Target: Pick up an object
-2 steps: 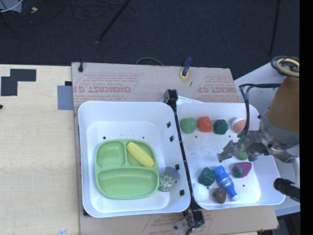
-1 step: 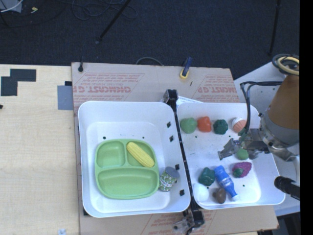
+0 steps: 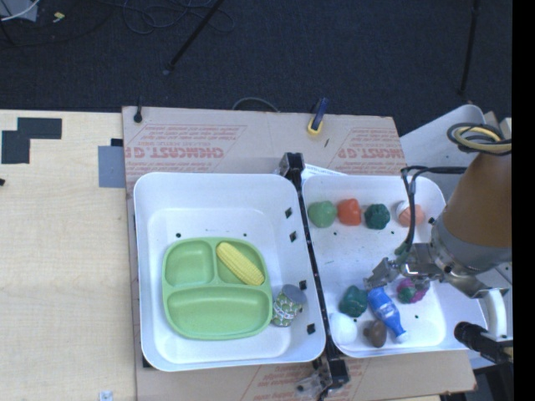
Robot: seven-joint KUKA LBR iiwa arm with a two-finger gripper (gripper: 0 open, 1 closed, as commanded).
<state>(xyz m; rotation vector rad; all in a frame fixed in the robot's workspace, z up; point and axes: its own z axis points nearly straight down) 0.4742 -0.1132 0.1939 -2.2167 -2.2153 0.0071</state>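
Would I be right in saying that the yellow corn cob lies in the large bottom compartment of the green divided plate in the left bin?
Not quite: the camera view shows the yellow corn cob in the upper right compartment of the green divided plate, not the large bottom one. The plate is indeed in the left bin.

Landmark: divided plate (image 3: pixel 215 299), lying in the left bin (image 3: pixel 167 199). Corn cob (image 3: pixel 240 262) in the plate's upper right compartment. Small cup (image 3: pixel 288 304) just right of the plate. Further right, the right bin (image 3: pixel 435 328) holds a bottle (image 3: pixel 386 311) and several small objects.
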